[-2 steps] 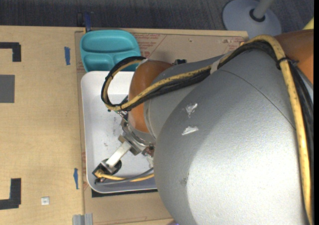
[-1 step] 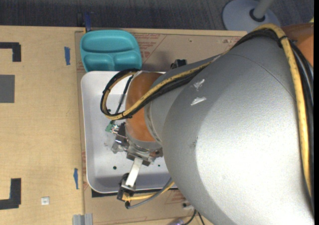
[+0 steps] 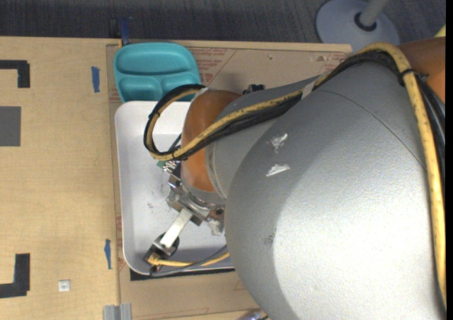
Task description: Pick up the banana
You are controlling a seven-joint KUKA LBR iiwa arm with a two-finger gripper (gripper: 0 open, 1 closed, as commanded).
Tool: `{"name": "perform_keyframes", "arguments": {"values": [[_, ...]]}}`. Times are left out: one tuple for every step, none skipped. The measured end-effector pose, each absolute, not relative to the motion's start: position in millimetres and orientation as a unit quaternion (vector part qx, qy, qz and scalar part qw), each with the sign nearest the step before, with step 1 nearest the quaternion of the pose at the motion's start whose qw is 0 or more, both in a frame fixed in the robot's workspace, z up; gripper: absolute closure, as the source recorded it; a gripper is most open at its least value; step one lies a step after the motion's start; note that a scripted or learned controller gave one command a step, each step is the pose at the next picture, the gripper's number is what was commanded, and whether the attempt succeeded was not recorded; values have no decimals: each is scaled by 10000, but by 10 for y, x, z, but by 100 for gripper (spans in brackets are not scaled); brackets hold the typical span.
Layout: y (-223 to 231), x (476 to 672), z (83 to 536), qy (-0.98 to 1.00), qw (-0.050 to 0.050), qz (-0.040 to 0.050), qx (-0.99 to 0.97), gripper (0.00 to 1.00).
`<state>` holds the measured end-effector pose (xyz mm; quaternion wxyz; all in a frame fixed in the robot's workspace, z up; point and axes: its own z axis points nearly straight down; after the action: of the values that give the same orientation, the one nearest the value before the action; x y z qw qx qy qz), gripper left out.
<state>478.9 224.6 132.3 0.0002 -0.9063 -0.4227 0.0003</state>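
Note:
My arm (image 3: pixel 333 191) reaches in from the right and covers most of the white bin (image 3: pixel 134 191). Its orange wrist band (image 3: pixel 202 134) hangs over the middle of the bin. Below the band, the gripper (image 3: pixel 185 202) points down toward the bin floor, close to the bin's near left part. The arm's bulk hides the right part of the bin and whatever lies in it.
A teal divided tray (image 3: pixel 154 71) lies at the bin's far edge, partly over its rim. Brown cardboard (image 3: pixel 56 170) with black and blue tape marks covers the bench to the left. A grey stand base (image 3: pixel 354 21) sits on the floor at the back right.

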Motion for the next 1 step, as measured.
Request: {"name": "perform_keyframes", "arguments": {"values": [[2246, 4789, 1388, -3369, 3, 6, -9415, 0]]}}
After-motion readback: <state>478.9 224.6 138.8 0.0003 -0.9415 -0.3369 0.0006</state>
